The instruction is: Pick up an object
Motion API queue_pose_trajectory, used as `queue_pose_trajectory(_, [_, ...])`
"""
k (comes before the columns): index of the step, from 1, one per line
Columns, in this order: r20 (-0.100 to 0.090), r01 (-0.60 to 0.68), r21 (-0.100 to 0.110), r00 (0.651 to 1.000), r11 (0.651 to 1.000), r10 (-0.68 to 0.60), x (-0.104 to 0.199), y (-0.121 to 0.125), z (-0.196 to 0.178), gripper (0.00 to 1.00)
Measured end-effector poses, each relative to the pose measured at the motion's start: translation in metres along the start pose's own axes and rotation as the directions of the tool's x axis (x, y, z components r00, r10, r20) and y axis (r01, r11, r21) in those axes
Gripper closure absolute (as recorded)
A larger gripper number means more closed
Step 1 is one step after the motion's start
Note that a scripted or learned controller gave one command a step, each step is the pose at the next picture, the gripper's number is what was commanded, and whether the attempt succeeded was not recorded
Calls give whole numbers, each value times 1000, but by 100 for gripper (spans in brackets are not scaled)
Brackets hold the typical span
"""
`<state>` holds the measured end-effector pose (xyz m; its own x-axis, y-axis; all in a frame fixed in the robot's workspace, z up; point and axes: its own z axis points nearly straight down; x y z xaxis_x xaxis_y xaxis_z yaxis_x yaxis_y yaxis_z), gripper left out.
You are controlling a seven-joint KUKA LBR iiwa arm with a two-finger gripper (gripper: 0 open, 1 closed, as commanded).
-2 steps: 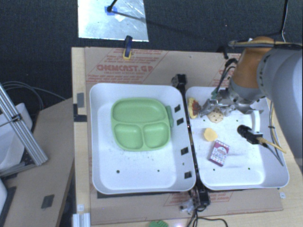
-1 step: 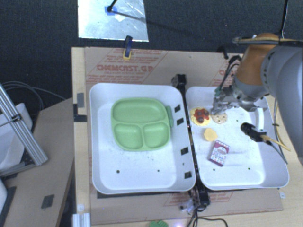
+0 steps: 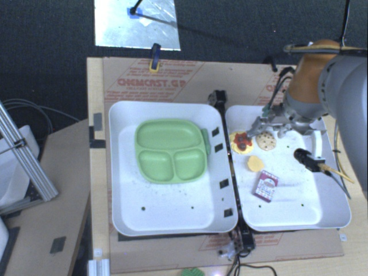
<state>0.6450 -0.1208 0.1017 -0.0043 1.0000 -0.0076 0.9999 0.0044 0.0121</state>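
Observation:
My gripper hangs low over the far left part of the right bin, reaching in from the right. Right under it lies a round tan cookie. Just left of the cookie sits a red and yellow toy food piece. A small yellow lump rests nearer the front, and a maroon and pink packet lies below that. I see nothing held in the gripper.
The left bin holds a green divided tray. A black clip strip runs along the seam between the bins. The grey arm with its orange band rises at the right.

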Motion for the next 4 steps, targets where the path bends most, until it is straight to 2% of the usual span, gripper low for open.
queue_pose_trajectory(1, [-3, 2, -3, 1000, 1000, -2, 1, 2, -11, 100])
queue_pose_trajectory(2, [-3, 2, -2, 1000, 1000, -2, 1, 1, -11, 0])
queue_pose_trajectory(3, [-6, -3, 2, 1000, 1000, 3, 3, -8, 13, 0])
queue_pose_trajectory(4, [-6, 1, 2, 1000, 1000, -1, -19, 27, 14, 0])
